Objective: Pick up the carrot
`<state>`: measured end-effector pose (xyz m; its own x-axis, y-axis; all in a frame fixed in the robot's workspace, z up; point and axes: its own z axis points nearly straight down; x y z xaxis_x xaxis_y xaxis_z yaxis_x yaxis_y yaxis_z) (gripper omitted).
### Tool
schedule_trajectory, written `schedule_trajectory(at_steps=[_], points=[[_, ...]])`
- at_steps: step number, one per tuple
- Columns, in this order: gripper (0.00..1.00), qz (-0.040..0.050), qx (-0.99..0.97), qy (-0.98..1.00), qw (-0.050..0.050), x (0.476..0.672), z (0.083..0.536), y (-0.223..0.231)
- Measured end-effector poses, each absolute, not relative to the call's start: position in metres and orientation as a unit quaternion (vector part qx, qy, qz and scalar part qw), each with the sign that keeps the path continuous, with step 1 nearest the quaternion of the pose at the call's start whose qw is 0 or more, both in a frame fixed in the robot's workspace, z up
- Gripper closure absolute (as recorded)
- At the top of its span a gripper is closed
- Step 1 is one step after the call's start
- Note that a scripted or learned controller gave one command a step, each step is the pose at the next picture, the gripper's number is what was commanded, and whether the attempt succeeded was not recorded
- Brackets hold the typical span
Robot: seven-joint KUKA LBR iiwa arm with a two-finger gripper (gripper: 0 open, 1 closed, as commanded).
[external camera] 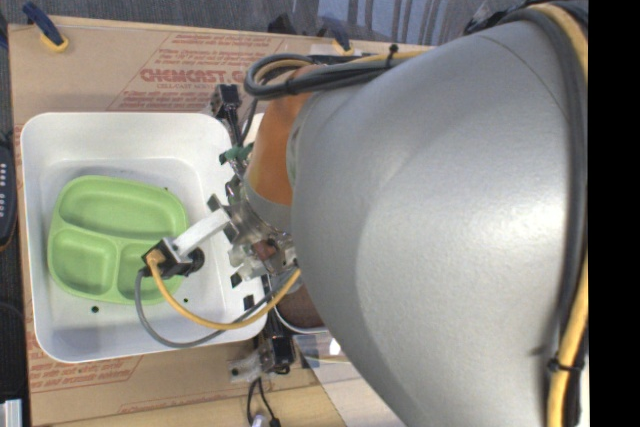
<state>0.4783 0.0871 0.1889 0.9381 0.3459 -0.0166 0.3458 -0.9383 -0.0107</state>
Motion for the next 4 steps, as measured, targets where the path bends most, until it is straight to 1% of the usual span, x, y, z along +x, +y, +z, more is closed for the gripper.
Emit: schedule_trajectory(at_steps=[1,4], points=[[1.0,0.0079,-0.962,-0.272,0.004,0.474,0.19,0.098],[1.0,0.0222,-0.956,-0.294,0.014,0.474,0.216,0.102]])
